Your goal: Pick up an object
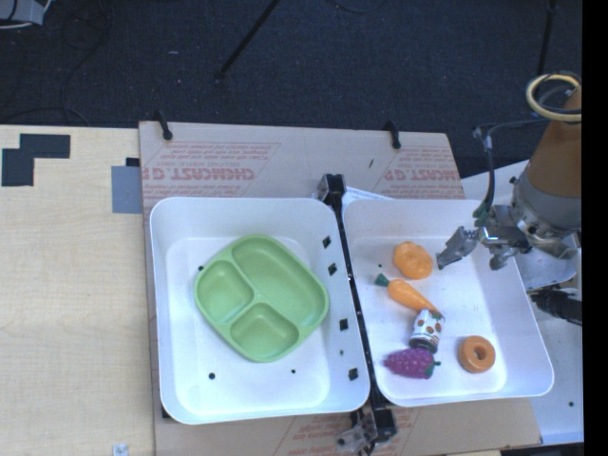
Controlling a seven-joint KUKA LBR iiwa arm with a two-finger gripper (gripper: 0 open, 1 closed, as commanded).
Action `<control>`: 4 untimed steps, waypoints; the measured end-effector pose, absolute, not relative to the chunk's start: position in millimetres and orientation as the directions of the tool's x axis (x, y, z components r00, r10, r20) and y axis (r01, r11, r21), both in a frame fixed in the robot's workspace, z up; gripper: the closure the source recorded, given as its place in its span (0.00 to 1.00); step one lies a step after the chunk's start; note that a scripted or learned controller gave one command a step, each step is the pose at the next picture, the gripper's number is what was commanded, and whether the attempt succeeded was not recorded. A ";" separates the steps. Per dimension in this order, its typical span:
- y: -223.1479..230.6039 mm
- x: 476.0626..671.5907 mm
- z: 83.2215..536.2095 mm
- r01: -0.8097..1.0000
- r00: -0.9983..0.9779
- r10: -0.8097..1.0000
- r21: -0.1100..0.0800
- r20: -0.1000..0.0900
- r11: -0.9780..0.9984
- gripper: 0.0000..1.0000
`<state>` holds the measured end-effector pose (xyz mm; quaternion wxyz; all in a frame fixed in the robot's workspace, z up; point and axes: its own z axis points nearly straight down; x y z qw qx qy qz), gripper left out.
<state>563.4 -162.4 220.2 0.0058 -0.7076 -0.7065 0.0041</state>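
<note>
Orange and rounded, the nearest candidate is a small fruit-like toy, the orange fruit [412,260], lying in the right bin [532,373] toward its upper middle. It sits just left of, and slightly below, the gripper [475,247], which hangs over the bin's upper right area. Fruit has no clear long axis, so approach angle matters little. By contrast the carrot [411,295], just below the fruit, runs diagonally, upper left to lower right.

Gripper state: two dark fingers appear spread w/ nothing between them, i.e. released; resolution is low, so treat this as probable.

Count, right bin: 1 orange fruit, 1 carrot, 1 small bottle [427,329], 1 grape bunch [410,363], 1 doughnut [476,354]. Total 5 items.

Count, left bin [180,388]: 1 green divided plate [260,296], approx. centred.

Only 1 arm; it enters from the right.
</note>
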 end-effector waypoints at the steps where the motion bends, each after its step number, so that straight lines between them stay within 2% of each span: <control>1: -162.6 566.1 226.8 1.000 0.000 1.000 -0.001 0.000 0.000 0.00; 2: -160.0 562.2 162.7 1.000 0.000 1.000 -0.009 0.002 0.000 0.00; 3: -160.8 572.3 106.9 1.000 0.003 1.000 0.007 0.000 -0.003 0.00; 4: -163.7 580.0 97.9 1.000 0.004 1.000 0.023 -0.009 -0.003 0.00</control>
